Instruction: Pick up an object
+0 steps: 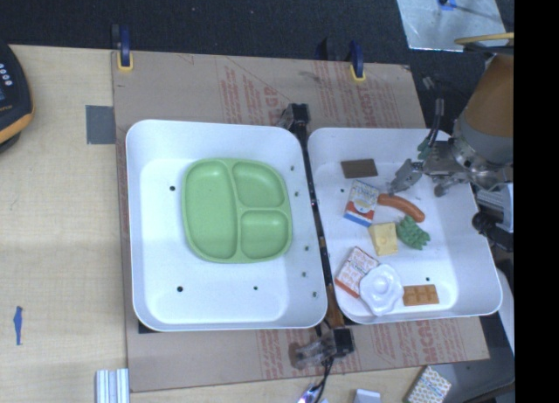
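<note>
Right now I see the gripper (409, 176) hanging over the right bin (467, 301), metal fingers spread and holding nothing, just above the glossy sausage (403, 206). Left bin (148, 244) holds a smooth green tray (235, 210).

red print repeated across the cardboard sheet (262, 86), too blurred to read, no other legible text

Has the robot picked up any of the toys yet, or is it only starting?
Only starting. Done: nothing looks lifted; the orange-red toy sausage, yellow cheese cube, green leafy toy and brown flat square all lie in the right-hand white bin. In hand: the grey two-finger gripper hangs just above the sausage, carrying nothing. Left: closing on one toy and raising it.
</note>
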